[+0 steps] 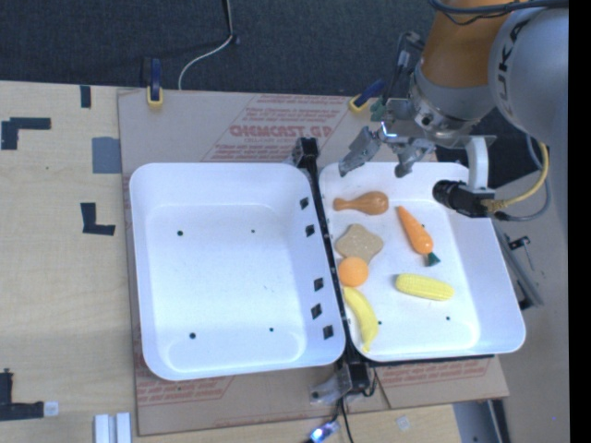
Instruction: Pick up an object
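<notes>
Bench surface (55, 275): pale wood-toned board, matte, marked with several dark tape pieces along its left side. Cardboard sheet (268, 127): flat brown corrugated panel with red printed lettering, lying under both bins. Left bin (222, 266): shallow white plastic tray, glossy, rounded corners, a few small dark dots on its floor. Divider (319, 247): where the two bins meet, a line of black clips runs front to back. Right bin (480, 312): matching white tray, holding six toy food items. Cracker or bread slice (358, 242): tan, flat, roughly square with soft corners, near the divider. Orange (353, 271): small smooth sphere, touching the front edge of the bread slice. Banana (362, 316): yellow, curved, smooth plastic, just in front of the orange. Drumstick (363, 203): golden-brown, bulbous at one end and tapering to a thin handle, lying across the rear of the bin. Carrot (416, 231): orange cone with a small green tip, lying at a slant right of the drumstick. Corn cob (424, 287): yellow, bumpy texture, oblong, in front of the carrot. Gripper (380, 161): metallic grey, two fingers spread apart with nothing between them, hovering above the rear edge of the right bin, just behind the drumstick. Arm (480, 35): grey casing with an orange band, entering from the upper right.
</notes>
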Robot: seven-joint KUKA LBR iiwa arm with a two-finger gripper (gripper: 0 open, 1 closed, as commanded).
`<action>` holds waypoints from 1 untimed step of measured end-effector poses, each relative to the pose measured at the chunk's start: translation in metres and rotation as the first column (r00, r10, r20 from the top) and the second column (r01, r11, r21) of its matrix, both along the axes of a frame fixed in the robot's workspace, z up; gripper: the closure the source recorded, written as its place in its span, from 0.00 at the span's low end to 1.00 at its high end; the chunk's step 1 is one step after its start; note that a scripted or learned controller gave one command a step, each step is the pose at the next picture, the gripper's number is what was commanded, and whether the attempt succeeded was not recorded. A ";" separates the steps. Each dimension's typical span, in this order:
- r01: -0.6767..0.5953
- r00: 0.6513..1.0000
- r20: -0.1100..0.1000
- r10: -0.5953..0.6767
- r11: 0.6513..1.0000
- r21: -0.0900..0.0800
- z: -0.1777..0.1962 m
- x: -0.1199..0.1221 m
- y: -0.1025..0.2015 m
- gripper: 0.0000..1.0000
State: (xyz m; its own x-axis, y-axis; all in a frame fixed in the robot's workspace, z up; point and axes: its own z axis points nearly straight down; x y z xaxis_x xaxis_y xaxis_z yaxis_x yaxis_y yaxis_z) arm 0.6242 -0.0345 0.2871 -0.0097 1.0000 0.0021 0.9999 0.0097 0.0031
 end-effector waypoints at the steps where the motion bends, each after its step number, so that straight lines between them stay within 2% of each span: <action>1: 0.006 1.000 -0.004 -0.006 1.000 -0.003 0.008 -0.002 -0.005 1.00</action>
